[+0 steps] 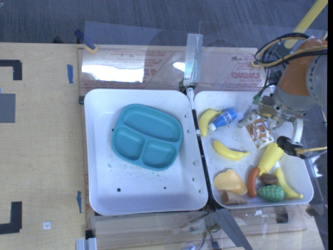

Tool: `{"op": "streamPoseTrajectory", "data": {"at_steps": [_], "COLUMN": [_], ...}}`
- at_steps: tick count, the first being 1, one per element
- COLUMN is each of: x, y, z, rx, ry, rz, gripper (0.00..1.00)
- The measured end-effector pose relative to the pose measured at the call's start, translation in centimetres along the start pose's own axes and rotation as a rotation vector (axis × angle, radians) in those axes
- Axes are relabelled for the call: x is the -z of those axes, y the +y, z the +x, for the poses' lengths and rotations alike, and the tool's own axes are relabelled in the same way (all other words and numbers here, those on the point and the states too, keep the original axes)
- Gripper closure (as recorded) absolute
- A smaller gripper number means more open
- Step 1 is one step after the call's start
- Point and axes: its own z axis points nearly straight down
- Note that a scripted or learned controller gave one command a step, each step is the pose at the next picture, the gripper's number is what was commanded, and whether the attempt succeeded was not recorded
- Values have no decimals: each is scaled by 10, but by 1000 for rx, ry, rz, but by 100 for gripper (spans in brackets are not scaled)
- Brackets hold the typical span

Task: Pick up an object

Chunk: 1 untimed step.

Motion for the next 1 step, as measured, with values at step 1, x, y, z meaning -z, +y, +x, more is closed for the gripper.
{"op": "streamPoseTrajectory", "data": {"at_steps": [1], "x": [12], "y": [1], "z": [1], "rx": [1], "ry": [0], "rz": [-4], "gripper": [100]}}
